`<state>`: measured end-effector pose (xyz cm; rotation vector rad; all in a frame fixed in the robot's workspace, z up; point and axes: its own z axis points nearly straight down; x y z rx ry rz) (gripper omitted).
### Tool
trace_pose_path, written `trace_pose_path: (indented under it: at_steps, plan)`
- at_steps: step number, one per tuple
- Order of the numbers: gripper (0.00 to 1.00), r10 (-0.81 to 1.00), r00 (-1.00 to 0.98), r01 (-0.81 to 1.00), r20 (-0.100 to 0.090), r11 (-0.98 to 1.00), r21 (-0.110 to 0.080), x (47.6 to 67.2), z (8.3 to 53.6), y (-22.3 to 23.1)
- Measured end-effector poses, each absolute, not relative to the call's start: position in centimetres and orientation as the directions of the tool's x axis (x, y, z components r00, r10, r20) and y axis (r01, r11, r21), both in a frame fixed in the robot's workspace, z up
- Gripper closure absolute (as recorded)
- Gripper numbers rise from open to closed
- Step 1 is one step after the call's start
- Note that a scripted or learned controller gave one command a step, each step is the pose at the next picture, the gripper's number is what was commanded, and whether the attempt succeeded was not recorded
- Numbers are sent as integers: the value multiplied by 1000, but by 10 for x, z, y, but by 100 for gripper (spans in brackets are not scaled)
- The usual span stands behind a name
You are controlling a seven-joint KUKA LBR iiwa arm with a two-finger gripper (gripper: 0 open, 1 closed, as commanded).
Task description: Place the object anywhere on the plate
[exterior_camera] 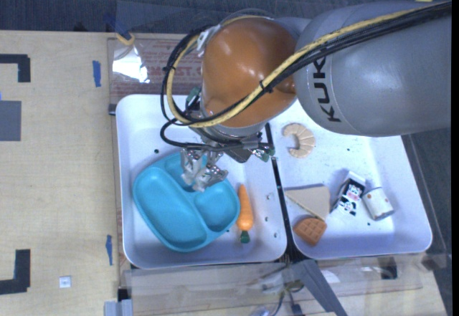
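We see the pincer [199, 173] hanging over the blue divided plate [172, 218] in the left bin [133, 121], its grip state unclear to us, while the toy carrot [245, 213] lies just right of the plate, long axis running near to far.

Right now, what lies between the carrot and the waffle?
In the camera view, the carrot lies in the left bin, the waffle in the right; between them run white floor and the bins' adjoining rims.

The grey arm reaches in from the right, pincer [199, 173] pointing downward.
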<state>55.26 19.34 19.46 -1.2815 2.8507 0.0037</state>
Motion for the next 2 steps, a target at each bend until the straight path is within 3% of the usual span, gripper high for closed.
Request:
trace_pose_path:
  at_steps: [1, 2]
  plan:
    - [100, -399, -917, -399, 0, 917, 2, 500, 131, 220]
    - [100, -403, -915, -403, -6, 915, -1, 526, 130, 172]
